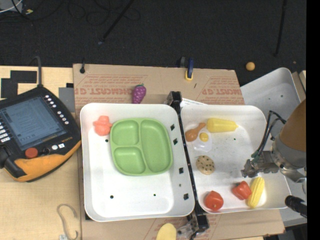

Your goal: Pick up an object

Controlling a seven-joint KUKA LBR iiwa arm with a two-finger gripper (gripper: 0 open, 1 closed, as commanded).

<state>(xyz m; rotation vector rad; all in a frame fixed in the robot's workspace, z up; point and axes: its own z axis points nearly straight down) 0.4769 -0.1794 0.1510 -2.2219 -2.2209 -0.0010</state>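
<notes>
The right bin holds several toy foods. A yellow piece and an orange spoon-shaped piece lie near its far side. A round cookie sits in the middle. A red tomato, a small red piece and a yellow corn cob lie along the near edge. My gripper is low over the right side of this bin, just above the red piece and the corn cob. I see nothing held in it.
The left bin holds a green divided plate and a pink toy. Purple grapes lie on the cardboard behind the bins, and a yellow item in front. A teach pendant sits at far left.
</notes>
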